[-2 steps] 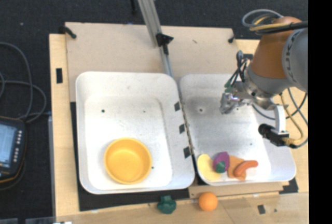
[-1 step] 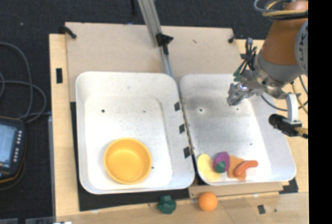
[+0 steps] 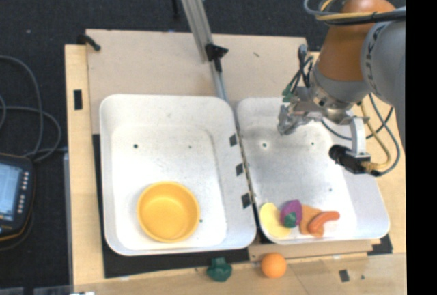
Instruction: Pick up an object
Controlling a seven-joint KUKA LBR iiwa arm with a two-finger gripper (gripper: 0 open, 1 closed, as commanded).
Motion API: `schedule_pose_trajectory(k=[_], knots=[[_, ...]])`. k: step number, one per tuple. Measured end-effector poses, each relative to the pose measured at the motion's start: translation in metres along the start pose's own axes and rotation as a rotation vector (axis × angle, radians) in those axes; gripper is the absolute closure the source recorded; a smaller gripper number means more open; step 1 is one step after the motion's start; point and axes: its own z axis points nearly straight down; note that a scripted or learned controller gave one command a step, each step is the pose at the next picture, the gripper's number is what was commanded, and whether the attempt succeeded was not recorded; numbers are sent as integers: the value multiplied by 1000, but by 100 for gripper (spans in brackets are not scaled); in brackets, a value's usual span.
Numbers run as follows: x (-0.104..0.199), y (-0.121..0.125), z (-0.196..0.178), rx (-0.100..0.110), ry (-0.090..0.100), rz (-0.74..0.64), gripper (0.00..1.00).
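Observation:
My gripper (image 3: 289,121) hangs over the far part of the right bin (image 3: 300,164), below the orange-banded wrist. Nothing shows between its fingers. At the right bin's near edge lies a cluster of toys: a yellow piece (image 3: 268,216), a purple and green piece (image 3: 291,212), and an orange carrot-like piece (image 3: 319,220). The cluster sits well toward the camera from the gripper. A yellow bowl (image 3: 168,211) rests in the near part of the left bin (image 3: 164,130).
An orange ball (image 3: 273,265) and a small green object (image 3: 219,270) lie on the bench in front of the bins. A slanted metal pole (image 3: 198,20) rises behind the bins. A black fitting (image 3: 351,158) juts from the arm over the right bin.

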Motion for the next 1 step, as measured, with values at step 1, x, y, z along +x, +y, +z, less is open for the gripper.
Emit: schedule_pose_trajectory(k=[1], knots=[[52,14,6,0,1,-1,100]])
